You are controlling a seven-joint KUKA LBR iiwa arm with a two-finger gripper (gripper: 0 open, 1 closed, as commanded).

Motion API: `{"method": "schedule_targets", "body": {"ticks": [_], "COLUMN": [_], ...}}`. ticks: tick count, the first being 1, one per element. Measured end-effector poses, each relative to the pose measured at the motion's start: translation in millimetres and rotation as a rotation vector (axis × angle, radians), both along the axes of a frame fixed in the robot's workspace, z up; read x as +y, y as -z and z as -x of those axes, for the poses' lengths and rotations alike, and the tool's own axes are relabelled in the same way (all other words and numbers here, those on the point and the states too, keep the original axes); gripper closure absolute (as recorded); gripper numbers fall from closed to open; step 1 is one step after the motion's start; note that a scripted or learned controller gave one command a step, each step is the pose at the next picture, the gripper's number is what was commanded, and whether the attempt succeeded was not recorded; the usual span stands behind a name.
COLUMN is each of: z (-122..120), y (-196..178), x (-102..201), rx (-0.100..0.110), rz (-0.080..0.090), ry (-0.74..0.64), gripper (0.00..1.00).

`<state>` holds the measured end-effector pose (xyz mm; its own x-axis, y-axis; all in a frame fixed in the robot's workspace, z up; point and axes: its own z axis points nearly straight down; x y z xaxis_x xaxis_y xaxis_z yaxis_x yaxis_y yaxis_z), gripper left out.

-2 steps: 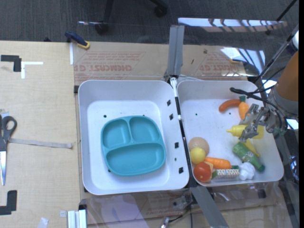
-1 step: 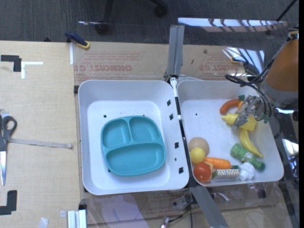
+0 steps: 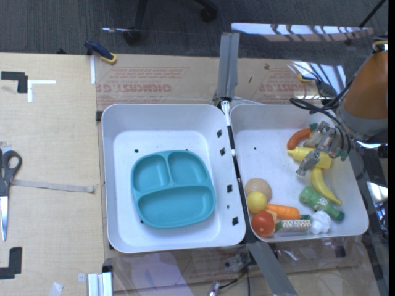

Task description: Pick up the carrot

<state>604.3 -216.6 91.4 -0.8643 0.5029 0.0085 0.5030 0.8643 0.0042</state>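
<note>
i'm in the approach step: the gripper (image 3: 313, 155) hangs low over the right bin (image 3: 271, 134), at its upper right part, right beside a yellow block (image 3: 307, 155) and above the banana (image 3: 323, 185). i can't tell how far its jaws stand apart, nor whether anything sits between them; the metal parts blur into the toys there.

the carrot (image 3: 284, 211) lies near the bin's front edge, well apart from the gripper, down and left of the banana. it touches the tomato (image 3: 263, 222) at its left end and sits just beside the lemon (image 3: 257, 200).

in my judgement the next move is to lift clear, travel toward the bin's front, turn the jaws across the carrot's length and come down.

the crowding is the trouble: tomato, lemon, and a striped piece (image 3: 295, 226) just in front of the carrot leave little room. an orange sausage-like toy (image 3: 299, 137) left of the gripper could be mistaken for the target.
</note>
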Motion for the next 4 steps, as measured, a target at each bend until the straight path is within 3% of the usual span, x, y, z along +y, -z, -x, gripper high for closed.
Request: {"method": "schedule_targets", "body": {"ticks": [1, 2, 3, 4], "z": [-10, 52, 113, 112], "y": [-2, -3, -11, -21], "x": [64, 93, 124, 120], "rx": [-0.009, -0.012, -0.053, -0.053], "rz": [0.008, 0.008, 0.021, 0.027], "ry": [-0.109, -0.292, -0.337, -0.335], "gripper": [0.00, 0.00, 0.00, 1.00]}}
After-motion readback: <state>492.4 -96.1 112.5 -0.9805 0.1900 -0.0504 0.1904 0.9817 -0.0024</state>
